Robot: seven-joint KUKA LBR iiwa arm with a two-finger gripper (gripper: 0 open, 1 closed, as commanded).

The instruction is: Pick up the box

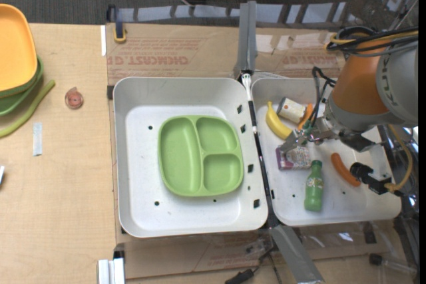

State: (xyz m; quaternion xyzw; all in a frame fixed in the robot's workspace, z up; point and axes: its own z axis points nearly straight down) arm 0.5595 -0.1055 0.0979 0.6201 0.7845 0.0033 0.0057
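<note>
Right white plastic bin (293, 213) holds one small white cardboard box (291, 109), one yellow banana (275, 122), one purple foil packet (293, 157), one green plastic bottle (313, 185) and one orange carrot-shaped piece (341, 168). Two-finger gripper (303, 136) sits above the packet; can't tell its jaw state. Box lies just behind the jaws, banana crowding it left, bottle in front; open floor near the front-left bin wall.

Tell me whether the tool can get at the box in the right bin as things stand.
Probably yes. The box lies flat on the right bin floor with nothing on top, and the tool hangs just above its upper edge. The green bottle and banana sit close beside it.
</note>
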